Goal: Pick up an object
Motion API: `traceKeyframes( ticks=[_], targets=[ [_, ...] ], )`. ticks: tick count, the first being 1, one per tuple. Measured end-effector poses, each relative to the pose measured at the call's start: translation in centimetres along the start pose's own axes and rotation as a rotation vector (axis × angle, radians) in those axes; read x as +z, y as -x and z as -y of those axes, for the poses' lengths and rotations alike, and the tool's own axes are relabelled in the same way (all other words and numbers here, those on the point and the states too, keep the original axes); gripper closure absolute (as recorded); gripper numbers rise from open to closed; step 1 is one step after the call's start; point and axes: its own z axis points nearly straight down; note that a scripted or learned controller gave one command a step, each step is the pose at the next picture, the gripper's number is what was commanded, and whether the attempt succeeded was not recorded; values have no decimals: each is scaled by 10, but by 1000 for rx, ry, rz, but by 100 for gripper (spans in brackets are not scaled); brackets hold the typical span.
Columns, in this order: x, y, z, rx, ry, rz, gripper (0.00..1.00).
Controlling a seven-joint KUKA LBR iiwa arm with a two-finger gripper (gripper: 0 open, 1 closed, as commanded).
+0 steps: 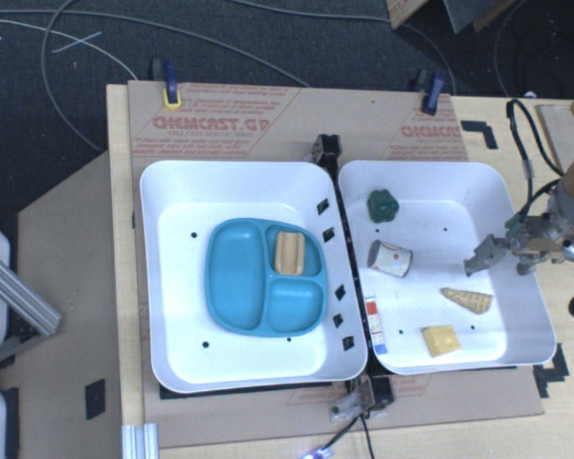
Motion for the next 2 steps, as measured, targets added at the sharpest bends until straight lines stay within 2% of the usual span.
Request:
traceKeyframes(
  ticks=[1,2],
  targets=[
    [-6,0,-3,-3,12,3,0],
    [56,-7,-2,-3,6,0,0]
  ],
)
